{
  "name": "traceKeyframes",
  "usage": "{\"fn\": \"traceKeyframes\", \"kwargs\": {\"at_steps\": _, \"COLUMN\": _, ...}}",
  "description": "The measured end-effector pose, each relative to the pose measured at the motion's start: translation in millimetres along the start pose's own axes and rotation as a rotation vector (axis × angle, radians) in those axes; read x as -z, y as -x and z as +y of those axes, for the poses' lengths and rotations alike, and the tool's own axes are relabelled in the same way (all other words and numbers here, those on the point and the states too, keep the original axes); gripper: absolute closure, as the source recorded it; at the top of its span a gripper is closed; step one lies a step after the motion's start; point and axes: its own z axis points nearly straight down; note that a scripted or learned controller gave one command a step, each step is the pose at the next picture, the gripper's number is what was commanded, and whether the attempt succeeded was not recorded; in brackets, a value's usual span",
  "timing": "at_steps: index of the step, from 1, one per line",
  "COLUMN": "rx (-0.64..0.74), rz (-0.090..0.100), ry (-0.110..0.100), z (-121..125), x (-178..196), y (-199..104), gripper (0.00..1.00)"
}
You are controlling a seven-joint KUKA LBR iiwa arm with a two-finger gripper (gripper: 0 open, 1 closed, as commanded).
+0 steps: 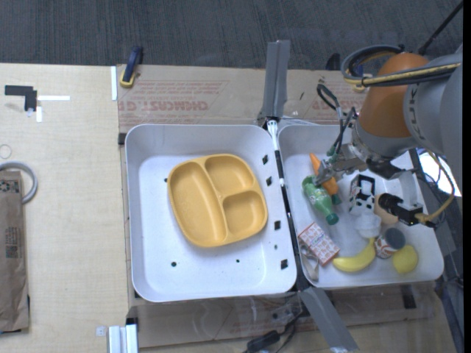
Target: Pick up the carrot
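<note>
Faint red upside-down print on cardboard sheet (193,94), not legible.

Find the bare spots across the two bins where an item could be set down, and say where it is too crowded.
Free: the left bin floor around the yellow divided plate, widest near its front wall. Crowded: the right bin, where the carrot, green bottle, banana, lemon and the tool cluster.

You are looking down on a pale wood bench (66,197) with dark grey carpet (184,13) beyond its far edge. A flattened cardboard sheet (191,94) lies under the two white bins (136,219). At the bench's left edge sits a brown paper bag (11,256). Light is even and soft.
</note>
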Motion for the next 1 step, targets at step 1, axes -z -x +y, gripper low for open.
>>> {"fn": "traceKeyframes", "kwargs": {"at_steps": 1, "rx": 0.101, "rz": 0.001, "ry": -0.002, "z": -37.8, "x": 89.8, "y": -44.3, "gripper": 1.00}}
